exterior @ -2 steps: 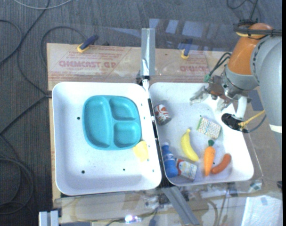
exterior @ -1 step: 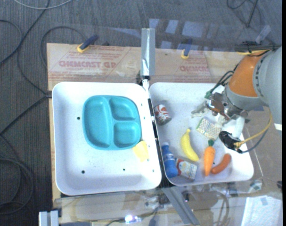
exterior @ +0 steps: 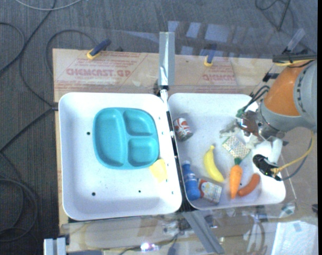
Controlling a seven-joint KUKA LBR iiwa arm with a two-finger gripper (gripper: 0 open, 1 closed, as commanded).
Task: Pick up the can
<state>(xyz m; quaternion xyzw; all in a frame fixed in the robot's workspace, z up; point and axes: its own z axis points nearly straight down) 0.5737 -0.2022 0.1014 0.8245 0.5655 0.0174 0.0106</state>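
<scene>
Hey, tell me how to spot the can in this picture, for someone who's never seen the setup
Start at the right-hand white bin, the one the arm reaches into. Go to its upper left part, close to the wall it shares with the other bin. The can lies there, short, silvery with red markings, apart from the banana, carrot and blue bottle further down.

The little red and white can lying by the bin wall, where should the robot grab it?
Probably across the middle of the small red and white metal can, coming straight down from above. It seems to lie tilted on its side, so its round body faces up, and the right white bin's left wall crowds any sideways approach.
</scene>
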